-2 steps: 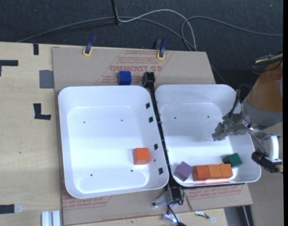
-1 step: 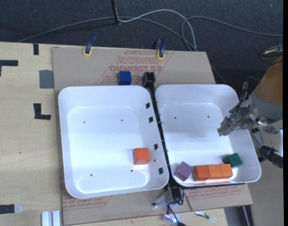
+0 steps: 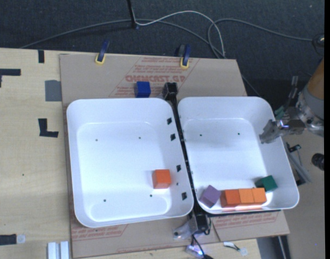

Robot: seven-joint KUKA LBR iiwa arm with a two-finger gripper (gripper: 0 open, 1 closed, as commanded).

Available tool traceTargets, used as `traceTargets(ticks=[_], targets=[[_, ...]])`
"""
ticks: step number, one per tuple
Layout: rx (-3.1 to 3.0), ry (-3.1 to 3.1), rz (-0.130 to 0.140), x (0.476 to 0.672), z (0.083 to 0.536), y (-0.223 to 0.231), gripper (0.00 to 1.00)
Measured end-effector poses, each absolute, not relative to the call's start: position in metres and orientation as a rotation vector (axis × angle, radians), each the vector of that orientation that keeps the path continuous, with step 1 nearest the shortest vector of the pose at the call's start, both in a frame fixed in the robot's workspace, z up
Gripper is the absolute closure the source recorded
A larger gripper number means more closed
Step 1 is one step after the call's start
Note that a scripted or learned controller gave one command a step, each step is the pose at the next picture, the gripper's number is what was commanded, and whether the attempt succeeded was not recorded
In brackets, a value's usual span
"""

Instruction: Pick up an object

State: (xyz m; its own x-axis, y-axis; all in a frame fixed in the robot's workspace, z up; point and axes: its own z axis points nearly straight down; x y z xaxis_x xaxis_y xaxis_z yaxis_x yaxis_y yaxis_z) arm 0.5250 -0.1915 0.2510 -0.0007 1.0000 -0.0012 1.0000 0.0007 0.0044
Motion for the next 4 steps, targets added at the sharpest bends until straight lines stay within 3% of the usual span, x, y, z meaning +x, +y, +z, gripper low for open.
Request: traceTargets(ticks=[1,3,4], targets=[[2.222,2.222,0.0,0.525,0.251,-0.191,1.0],[2.217,2.228,0.0,0.536,0.242,-0.086,1.0],[2.217,2.227,0.001,0.551,0.247,-0.03,1.0]])
